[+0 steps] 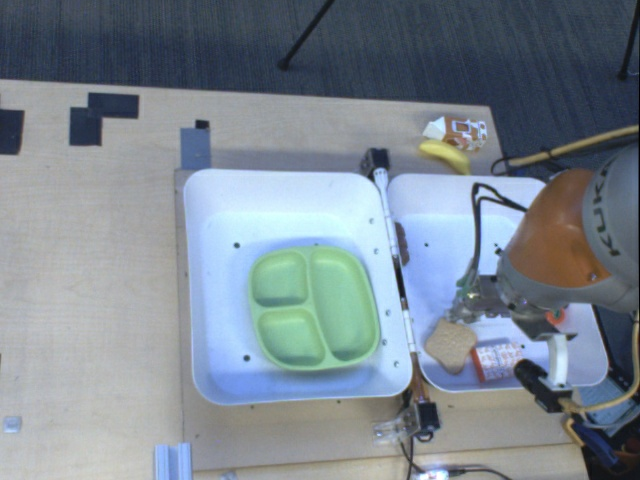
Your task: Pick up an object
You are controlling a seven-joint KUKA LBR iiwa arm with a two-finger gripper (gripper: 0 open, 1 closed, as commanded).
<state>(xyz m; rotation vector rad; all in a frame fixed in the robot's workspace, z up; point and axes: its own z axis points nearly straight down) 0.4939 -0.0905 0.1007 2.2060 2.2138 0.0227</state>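
The tan bread-like piece [451, 345] lies in the right bin [440, 230] directly below the jaws [468, 303], just touching or nearly so; their spread I cannot tell.

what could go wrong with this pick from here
1. The bread slice and the red can lie close together near the right bin's front wall, so the gripper coming down might nudge one against the other or catch both.
2. Both lie near the rim, leaving little room for the fingers on that side.
3. The arm covers much of that bin, so the camera may not confirm a grasp.
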